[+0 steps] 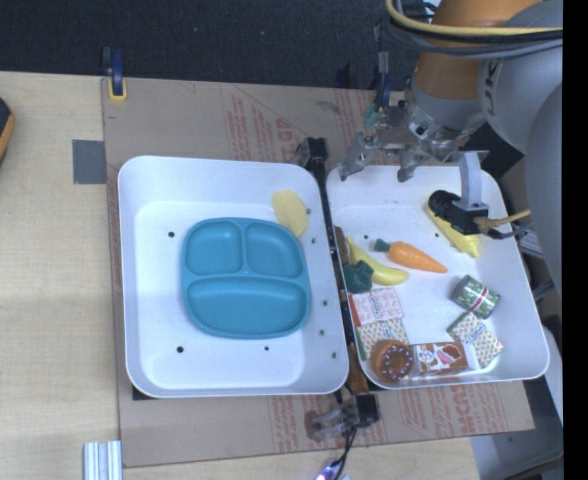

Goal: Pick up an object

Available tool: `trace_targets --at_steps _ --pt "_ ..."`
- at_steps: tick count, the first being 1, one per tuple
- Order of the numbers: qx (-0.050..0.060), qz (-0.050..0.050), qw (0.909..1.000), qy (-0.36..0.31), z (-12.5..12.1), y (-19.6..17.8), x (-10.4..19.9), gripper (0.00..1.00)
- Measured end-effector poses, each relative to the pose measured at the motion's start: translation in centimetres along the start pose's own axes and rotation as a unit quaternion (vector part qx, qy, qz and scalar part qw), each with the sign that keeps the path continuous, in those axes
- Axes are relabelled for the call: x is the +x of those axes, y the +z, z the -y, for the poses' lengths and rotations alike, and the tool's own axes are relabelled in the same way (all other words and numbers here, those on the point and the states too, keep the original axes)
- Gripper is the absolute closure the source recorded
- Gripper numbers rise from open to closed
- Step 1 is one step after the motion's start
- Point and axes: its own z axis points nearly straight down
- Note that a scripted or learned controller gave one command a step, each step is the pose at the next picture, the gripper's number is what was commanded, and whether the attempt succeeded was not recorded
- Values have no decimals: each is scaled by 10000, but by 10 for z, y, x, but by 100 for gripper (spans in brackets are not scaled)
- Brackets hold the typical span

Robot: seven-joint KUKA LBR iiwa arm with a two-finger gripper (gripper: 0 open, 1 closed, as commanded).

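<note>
On the table (44, 298), we see the left white shallow bin (144, 218) holding a blue three-compartment plastic plate (244, 276), with a pale yellow oval piece (290, 211) just beside the plate's upper right corner. The right white bin (514, 298) holds an orange toy carrot (416, 257), a yellow banana (382, 273), a small green can (474, 296) and printed cartons (379, 308). The claw (384, 166) hovers over that bin's upper edge, fingers spread, gripping nothing.
</note>
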Motion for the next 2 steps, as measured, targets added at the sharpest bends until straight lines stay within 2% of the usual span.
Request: trace_targets --at_steps 1,2 --pt "112 5 9999 38 84 22 14 0" --pt "59 12 10000 33 67 20 10 0"
